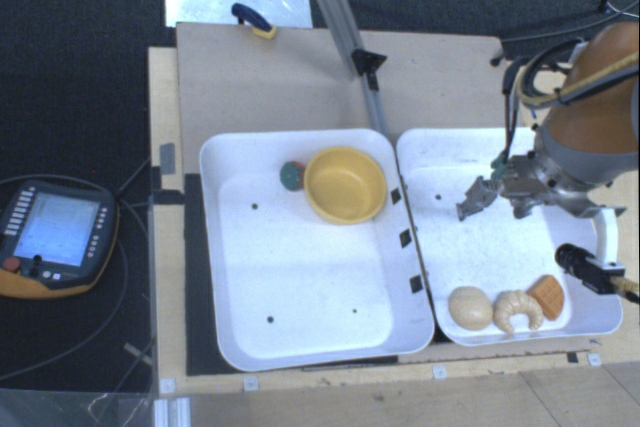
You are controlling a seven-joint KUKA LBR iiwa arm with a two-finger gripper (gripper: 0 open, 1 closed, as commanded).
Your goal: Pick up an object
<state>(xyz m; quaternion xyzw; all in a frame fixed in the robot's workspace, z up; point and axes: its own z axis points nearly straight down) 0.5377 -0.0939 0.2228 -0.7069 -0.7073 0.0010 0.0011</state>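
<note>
Over the right-hand shallow white bin, the grey arm's jaws hang above bare floor; I can't tell their spread. The pale round roll, croissant and orange wedge crowd that bin's near edge, so a descent risks grabbing nothing or nudging neighbours.

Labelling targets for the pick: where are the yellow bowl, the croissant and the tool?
yellow bowl [345, 184]: camera view, inner bottom.
croissant [519, 311]: camera view, middle of its curve.
tool [476, 201]: camera view, finger end.

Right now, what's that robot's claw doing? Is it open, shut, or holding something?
Gripper: over the right bin, apart from the food items at its near edge, nothing visibly in its grasp; open or closed cannot be told.
</note>
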